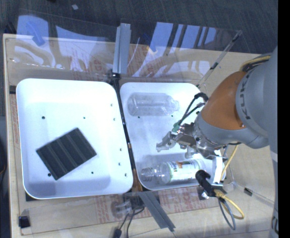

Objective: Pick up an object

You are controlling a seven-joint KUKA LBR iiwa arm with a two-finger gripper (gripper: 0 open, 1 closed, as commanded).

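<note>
A clear plastic bottle [152, 104] lies on its side at the far end of the right bin [135, 148]. Along that bin's near wall lies a second clear bottle with a white and green label [172, 171]. A black ribbed rectangular pad [66, 152] rests flat in the left bin [60, 86]. My gripper [165, 144] hangs low over the middle of the right bin, between the two bottles and just above the labelled one. Nothing shows in its grasp.
The grey arm with its orange band [224, 110] covers the right bin's right side. A clear plastic screen [125, 48] stands behind both bins. Cables [226, 202] trail off the bench's near right corner.
</note>
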